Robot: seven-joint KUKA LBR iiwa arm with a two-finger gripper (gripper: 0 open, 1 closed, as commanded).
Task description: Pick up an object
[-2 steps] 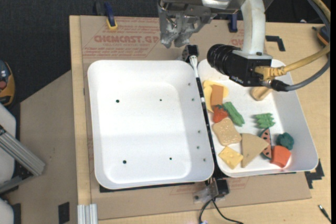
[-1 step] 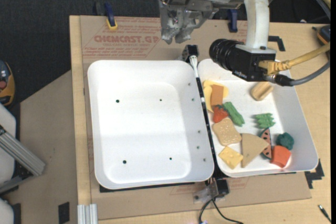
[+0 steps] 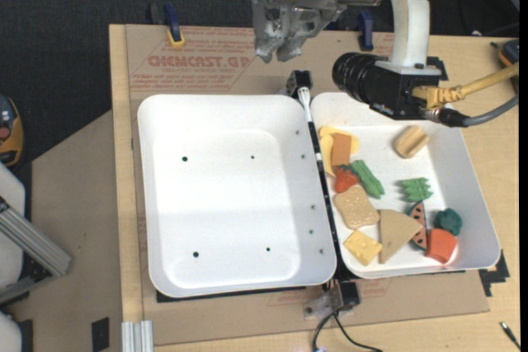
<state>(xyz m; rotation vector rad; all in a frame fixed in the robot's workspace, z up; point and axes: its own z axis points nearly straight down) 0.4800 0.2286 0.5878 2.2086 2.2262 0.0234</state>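
**White bins, gripper raised: no object taken yet**

White plastic forms both bins, and the seam (image 3: 316, 169) where they meet serves as the landmark for every position below. My gripper (image 3: 279, 35) hangs above the bench, beyond the far end of the seam and slightly toward the left bin (image 3: 165, 177); it stands over the brown board rather than over either bin. Blur and the slanted view hide how my gripper is set, so I cannot tell whether it is parted or closed, and I see no object in it.

Every candidate object lies in the right bin (image 3: 474, 194). Just beside the seam sit a yellow piece (image 3: 330, 148) and an orange block (image 3: 341, 149), touching each other. Nearer along the seam come a red piece (image 3: 346, 180), a green pod (image 3: 368, 180), a tan cracker (image 3: 356, 208) and a cheese cube (image 3: 361, 246), packed closely together. A tan wedge (image 3: 397, 232) lies farther from the seam, with a melon slice (image 3: 420, 228) against it. A bread roll (image 3: 410, 141) lies well apart from the seam near the far rim, and a green leaf (image 3: 414, 189), a teal lump (image 3: 449, 219) and an orange-red piece (image 3: 441, 246) sit toward the outer side.

Progress, as I judge it: nothing is lifted and no object is approached. Left to do are the whole reach across the seam, the descent, the grasp and the lift.
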